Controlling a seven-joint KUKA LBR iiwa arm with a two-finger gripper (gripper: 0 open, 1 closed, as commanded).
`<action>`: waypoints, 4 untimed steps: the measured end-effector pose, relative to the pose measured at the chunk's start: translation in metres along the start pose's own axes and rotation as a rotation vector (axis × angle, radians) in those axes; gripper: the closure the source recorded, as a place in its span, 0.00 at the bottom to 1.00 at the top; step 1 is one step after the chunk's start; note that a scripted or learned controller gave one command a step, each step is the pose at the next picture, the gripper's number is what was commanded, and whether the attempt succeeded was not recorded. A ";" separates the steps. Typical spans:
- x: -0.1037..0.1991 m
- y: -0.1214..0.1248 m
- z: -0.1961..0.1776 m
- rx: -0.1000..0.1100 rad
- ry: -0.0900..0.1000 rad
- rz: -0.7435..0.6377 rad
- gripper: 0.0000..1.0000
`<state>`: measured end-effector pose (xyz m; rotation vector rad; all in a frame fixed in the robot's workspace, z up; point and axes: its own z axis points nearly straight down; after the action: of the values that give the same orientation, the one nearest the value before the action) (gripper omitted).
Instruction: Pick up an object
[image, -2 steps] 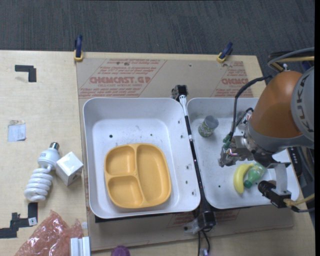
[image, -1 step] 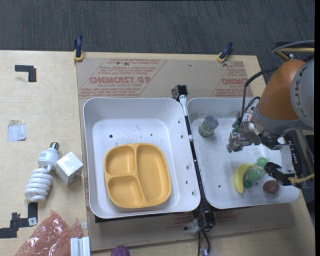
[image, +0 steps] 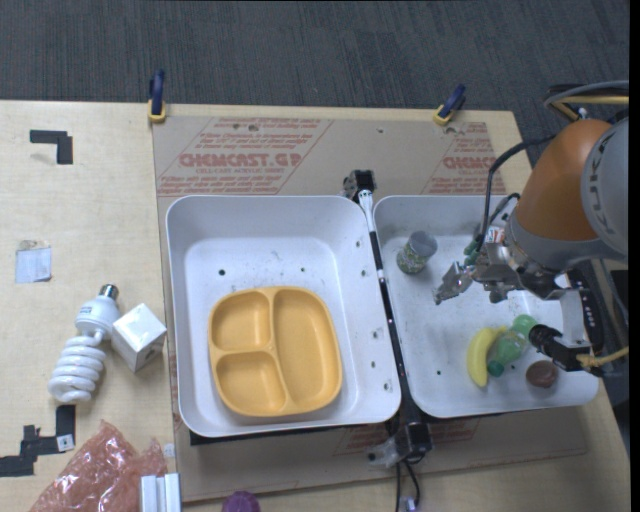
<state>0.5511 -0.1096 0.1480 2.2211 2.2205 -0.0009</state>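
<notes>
The arm reaches in over the right bin (image: 440, 395), and its tool (image: 455, 283) hangs above the bin's middle with the fingers pointing left. The fingers appear slightly spread with nothing between them, though they are small and hard to read.

Four things lie in that bin. A small cup (image: 416, 252) sits near the upper left, apart from the rest. At the lower right a banana (image: 481, 356) lies touching a green bottle (image: 510, 340), and a brown ball (image: 542, 374) rests just beside them, near the bin's corner.

The banana looks like a light plastic toy: stiff, smooth, and curved, so it would best be pinched across its narrow middle. The bottle is probably light and slick, and pressed against the banana it leaves little room for a finger. The cup seems the easiest pick, since it stands free; a grip across its rim or body should hold, though it may tip. The ball, being round, may roll away.

The left bin (image: 190, 300) holds a yellow divided tray (image: 275, 350).
</notes>
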 end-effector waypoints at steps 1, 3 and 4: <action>0.012 -0.007 0.056 0.001 0.001 0.001 0.00; 0.011 -0.006 0.046 0.000 0.000 0.001 0.00; 0.010 -0.005 0.036 -0.002 0.000 0.001 1.00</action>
<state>0.5459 -0.0991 0.1121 2.2209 2.2186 0.0007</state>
